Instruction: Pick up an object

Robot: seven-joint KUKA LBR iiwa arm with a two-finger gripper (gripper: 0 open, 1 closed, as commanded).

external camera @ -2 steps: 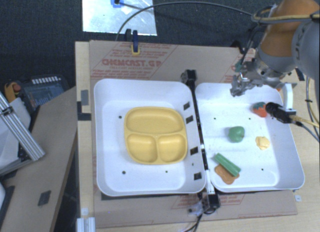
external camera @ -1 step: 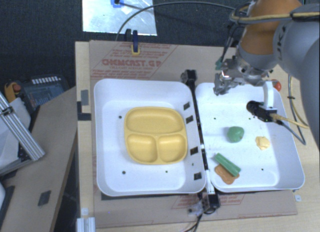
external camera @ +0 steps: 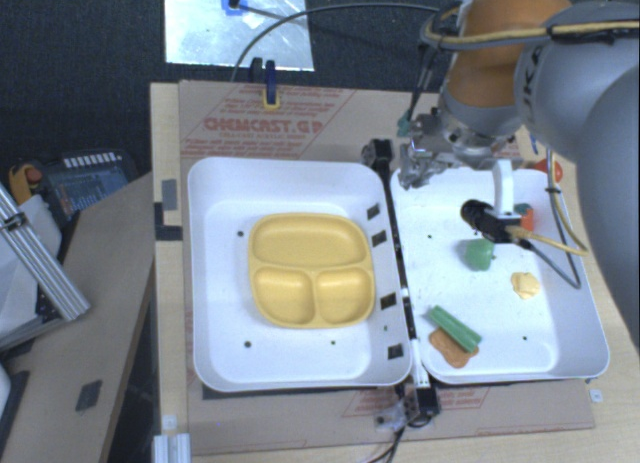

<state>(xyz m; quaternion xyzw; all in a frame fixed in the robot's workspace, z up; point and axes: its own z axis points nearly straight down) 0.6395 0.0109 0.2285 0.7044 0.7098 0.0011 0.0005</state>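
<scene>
My gripper (external camera: 420,164) hangs over the far left corner of the right bin (external camera: 570,351), close to the divider between the bins. In that bin lie a small green block (external camera: 480,253), a little yellow piece (external camera: 525,284), a green bar (external camera: 455,328) and a tan-orange piece (external camera: 452,350) partly under the bar. All of these lie nearer the front than the gripper and apart from it. A small orange bit (external camera: 527,221) shows by the green block.
The left bin (external camera: 215,251) holds a yellow divided plate (external camera: 308,269) at its middle. The grey arm (external camera: 590,91) covers the right bin's far right corner. A clip (external camera: 270,83) and cables lie beyond the bins.
</scene>
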